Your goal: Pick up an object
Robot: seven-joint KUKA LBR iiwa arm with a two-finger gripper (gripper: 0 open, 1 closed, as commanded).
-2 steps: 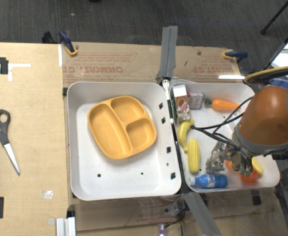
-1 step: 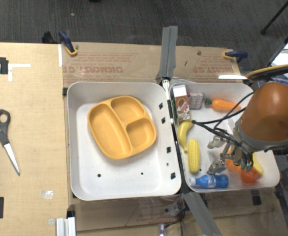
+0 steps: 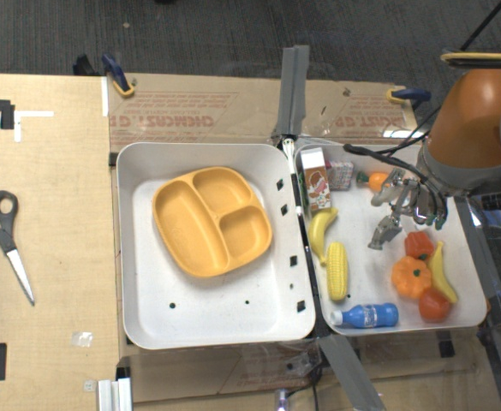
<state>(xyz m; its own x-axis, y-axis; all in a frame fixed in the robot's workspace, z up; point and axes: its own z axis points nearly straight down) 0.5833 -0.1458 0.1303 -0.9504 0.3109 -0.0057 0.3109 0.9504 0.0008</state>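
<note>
**Robot gripper poised over a bin of toy food, nothing picked up yet**

Two shallow white bins sit side by side on a bench, seen from above. The left bin (image 3: 134, 255), at centre frame, holds a yellow divided plate (image 3: 213, 220). The right bin (image 3: 468, 311), at right of frame, is crowded with toy food: a small carton (image 3: 316, 178) at its upper left, a banana (image 3: 321, 231) and a corn cob (image 3: 336, 270) below that, a blue bottle (image 3: 366, 316) along the lower edge, and at lower right an orange pumpkin (image 3: 410, 276), a red tomato (image 3: 419, 244), a second banana (image 3: 442, 272) and another red piece (image 3: 433, 305).

The grey arm with its orange band enters from the right edge. Its gripper (image 3: 387, 230) hangs over bare bin floor in the middle of the right bin, between the corn cob and the tomato. The fingers look spread, with nothing between them.

Judged from this, the task is at an early stage: no object is grasped or lifted. Choosing a target, closing on it and raising it all remain.
</note>
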